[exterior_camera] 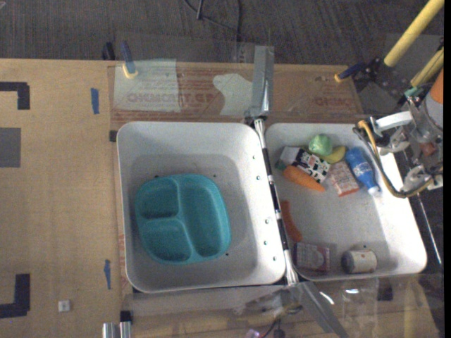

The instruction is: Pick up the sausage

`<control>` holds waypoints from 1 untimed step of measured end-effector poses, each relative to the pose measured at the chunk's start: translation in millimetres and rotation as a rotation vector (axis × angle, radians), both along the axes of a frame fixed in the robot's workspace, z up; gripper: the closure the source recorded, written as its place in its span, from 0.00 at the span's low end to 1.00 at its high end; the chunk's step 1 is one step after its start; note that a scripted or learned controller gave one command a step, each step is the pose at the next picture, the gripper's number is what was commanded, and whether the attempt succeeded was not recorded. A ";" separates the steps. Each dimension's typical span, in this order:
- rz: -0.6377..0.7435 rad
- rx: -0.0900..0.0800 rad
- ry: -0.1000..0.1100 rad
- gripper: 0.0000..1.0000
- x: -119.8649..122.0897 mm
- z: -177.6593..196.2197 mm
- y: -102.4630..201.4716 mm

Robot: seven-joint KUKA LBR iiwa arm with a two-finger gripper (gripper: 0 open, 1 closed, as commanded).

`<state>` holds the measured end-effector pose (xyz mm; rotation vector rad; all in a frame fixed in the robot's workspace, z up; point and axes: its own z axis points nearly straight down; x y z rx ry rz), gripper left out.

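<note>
Sausage (289, 221): red-orange, lying along left wall of right bin (394, 255), nothing on top. Near front edge: one pouch (313, 257), one grey cylinder (359, 260). Back cluster: one carrot (305, 179), cow-print carton (309, 163), green ball (320, 144), blue bottle (362, 170), pink box (343, 179). Left bin (141, 143): one teal plate (182, 217). Gripper (423, 160) over right rim; finger state unclear.

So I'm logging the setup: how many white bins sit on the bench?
2. The left bin holds a teal divided plate; the right bin beside it holds the small food items. None look hidden.
</note>
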<state>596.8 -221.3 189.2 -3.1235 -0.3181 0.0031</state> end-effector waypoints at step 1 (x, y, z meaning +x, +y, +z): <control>-0.001 -0.001 -0.002 0.00 15.7 45.8 -1.9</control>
